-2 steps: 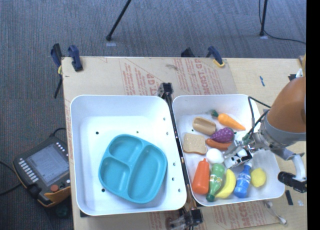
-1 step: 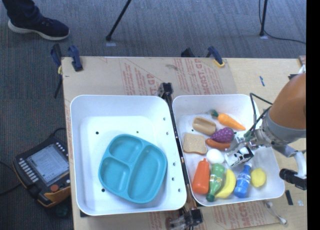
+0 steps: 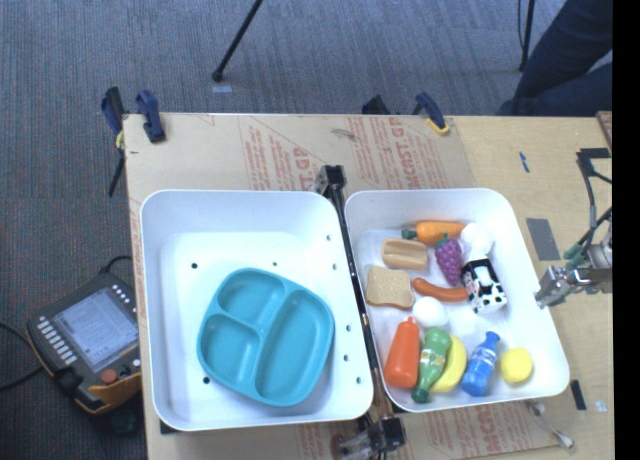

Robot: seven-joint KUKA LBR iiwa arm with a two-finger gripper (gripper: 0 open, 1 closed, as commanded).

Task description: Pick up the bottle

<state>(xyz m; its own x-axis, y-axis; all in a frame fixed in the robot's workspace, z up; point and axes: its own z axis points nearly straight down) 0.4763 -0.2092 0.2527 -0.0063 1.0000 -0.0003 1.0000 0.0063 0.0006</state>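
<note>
**Bench with two bins, bottle among toy food in the right bin**

Red printing was seen upside down on the cardboard sheet (image 3: 300, 143) under the bins; it was too distorted to be read with confidence. A black-and-white cow pattern was carried by a small carton (image 3: 486, 288), but no lettering could be made out on it.

The left bin (image 3: 160, 248) was occupied by a teal divided plate (image 3: 265, 336) with three compartments. The right bin (image 3: 530, 248) was filled with toy food: a carrot (image 3: 438, 231), a hot dog bun (image 3: 405, 253), purple grapes (image 3: 449, 259), a slice of bread (image 3: 388, 289), a sausage (image 3: 441, 291), an egg (image 3: 431, 313), a banana (image 3: 455, 366) and a lemon (image 3: 516, 365).

The orange bottle (image 3: 402, 352) was found lying at the front left of the right bin, touching a green bottle (image 3: 432, 360). A blue bottle (image 3: 481, 363) was laid between the banana and the lemon.

The gripper (image 3: 560, 283) was placed just outside the right bin's right wall, apart from all items; whether it was open or closed could not be told.
</note>
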